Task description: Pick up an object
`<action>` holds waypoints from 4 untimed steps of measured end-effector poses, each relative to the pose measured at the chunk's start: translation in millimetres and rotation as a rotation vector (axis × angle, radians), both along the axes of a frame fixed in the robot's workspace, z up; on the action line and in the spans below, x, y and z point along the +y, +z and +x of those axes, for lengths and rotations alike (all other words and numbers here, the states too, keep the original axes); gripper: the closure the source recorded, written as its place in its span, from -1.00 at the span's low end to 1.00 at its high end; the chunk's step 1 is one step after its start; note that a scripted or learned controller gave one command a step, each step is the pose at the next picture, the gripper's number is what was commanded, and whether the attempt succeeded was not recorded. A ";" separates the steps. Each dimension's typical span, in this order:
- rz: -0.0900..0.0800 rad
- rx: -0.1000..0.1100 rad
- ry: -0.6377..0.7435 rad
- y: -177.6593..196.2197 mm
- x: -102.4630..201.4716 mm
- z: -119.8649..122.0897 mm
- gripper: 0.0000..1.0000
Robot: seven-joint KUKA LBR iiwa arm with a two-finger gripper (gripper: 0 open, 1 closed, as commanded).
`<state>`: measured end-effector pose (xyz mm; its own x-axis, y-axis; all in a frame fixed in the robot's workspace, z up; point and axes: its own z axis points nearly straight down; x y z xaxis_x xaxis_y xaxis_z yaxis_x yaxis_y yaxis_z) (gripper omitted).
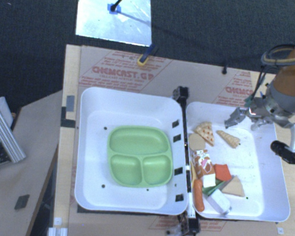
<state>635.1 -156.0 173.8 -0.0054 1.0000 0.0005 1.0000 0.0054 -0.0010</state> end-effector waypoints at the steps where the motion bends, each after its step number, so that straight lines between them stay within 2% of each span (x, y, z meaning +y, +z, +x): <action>1: 0.000 0.002 0.000 -56.6 8.0 -5.9 -1.00; 2: 0.002 -0.006 -0.002 -85.4 8.8 -2.8 -1.00; 3: -0.002 -0.016 0.000 -72.3 7.8 -0.8 1.00; 4: -0.002 -0.007 0.000 -28.2 9.4 0.6 1.00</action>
<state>635.8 -146.6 145.6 -0.0057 1.0000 -0.0012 1.0000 0.0057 0.0063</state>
